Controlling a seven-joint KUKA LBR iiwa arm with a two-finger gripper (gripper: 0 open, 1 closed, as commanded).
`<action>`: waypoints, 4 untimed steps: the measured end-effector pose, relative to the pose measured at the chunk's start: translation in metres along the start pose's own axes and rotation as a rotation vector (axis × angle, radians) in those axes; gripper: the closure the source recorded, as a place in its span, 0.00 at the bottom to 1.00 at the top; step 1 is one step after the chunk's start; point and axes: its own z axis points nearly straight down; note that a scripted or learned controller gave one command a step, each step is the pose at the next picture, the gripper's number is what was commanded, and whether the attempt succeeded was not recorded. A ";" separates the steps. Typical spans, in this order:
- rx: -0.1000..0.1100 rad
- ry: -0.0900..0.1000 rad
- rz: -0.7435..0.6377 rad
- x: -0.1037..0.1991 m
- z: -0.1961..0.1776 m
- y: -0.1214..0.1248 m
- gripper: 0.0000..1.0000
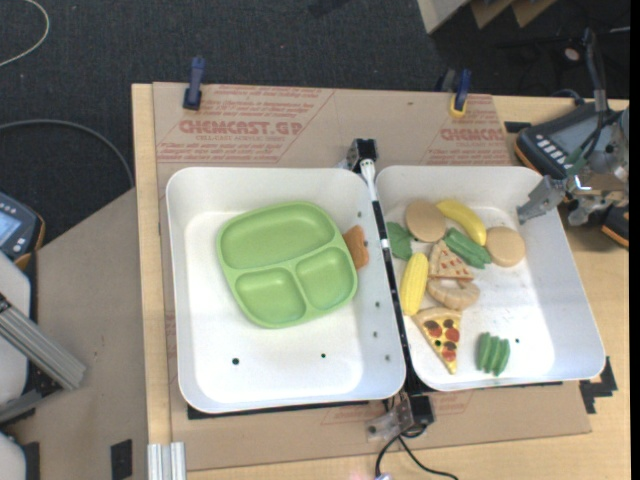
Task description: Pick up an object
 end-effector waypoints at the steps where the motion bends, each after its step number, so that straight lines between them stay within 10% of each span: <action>1: -0.021 -0.005 -0.004 0.042 -0.231 0.005 0.00; 3: 0.001 0.003 -0.008 0.181 -0.281 -0.087 0.00; 4: -0.003 0.000 -0.001 0.178 -0.291 -0.086 1.00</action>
